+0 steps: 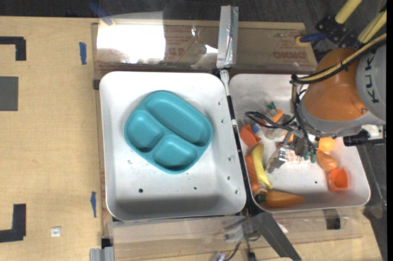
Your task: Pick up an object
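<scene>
Camera view has our gripper (287, 152) low in the right bin (359, 192), near its middle; we cannot tell how it is set. We judge this the reaching step, with nothing seen held. Next we must close squarely on one item. Closest is the banana (260, 166), yellow and curved, just left, toward the bin's left wall, beside a carrot (284, 197) at the near edge.

I read partial black letters "KU" on the arm (373, 78); red print on the cardboard (279, 45) behind the bins stays illegible.
</scene>
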{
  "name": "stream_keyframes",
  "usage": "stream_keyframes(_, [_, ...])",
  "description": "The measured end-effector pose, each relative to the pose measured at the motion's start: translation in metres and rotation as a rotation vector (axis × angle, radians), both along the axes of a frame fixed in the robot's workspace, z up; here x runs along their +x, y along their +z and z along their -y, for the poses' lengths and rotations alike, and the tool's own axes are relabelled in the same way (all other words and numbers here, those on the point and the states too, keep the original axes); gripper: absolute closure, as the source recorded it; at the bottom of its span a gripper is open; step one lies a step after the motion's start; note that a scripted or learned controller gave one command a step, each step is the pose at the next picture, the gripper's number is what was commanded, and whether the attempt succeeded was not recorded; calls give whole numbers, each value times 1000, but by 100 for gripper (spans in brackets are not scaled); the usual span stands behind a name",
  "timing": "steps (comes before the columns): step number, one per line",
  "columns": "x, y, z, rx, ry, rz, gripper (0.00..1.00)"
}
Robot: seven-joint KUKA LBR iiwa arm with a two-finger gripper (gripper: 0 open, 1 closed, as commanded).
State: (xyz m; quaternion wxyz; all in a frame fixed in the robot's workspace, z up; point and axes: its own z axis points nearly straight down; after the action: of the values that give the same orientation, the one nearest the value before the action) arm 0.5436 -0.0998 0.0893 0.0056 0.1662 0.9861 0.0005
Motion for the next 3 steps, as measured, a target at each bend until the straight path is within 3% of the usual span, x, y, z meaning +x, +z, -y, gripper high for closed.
stream_keyframes(1, [87, 15, 15, 3, -425, -3, 0])
stream_keyframes(2, [59, -1, 27, 3, -349, -2, 0])
stream_keyframes(3, [-1, 0, 54, 1, -275, -2, 0])
